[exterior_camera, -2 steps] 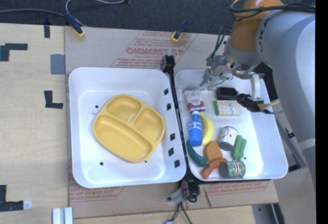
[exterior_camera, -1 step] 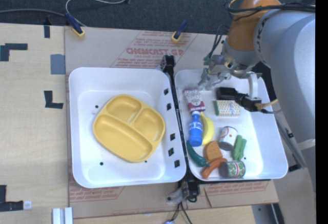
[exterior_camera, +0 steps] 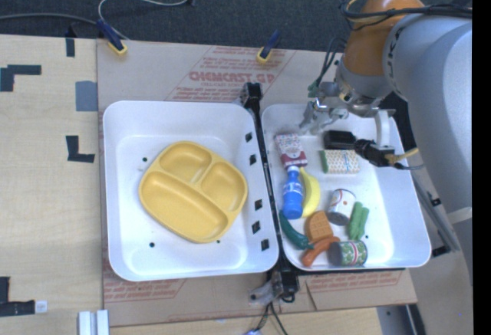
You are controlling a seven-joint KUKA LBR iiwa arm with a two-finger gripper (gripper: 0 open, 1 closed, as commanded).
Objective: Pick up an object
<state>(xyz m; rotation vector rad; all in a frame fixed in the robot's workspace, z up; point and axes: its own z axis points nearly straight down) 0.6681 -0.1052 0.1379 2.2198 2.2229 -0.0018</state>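
Nearby, gripper [exterior_camera: 321, 113] above right bin [exterior_camera: 399, 211]; blue bottle [exterior_camera: 293, 194], banana [exterior_camera: 311, 192] touching.

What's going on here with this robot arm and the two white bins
A grey robot arm with an orange band reaches in from the right, its gripper over the far end of the right bin. That bin holds a pile of small items, among them a blue bottle, a banana and a small can. The left bin holds a yellow divided tray. Nothing appears picked up yet.
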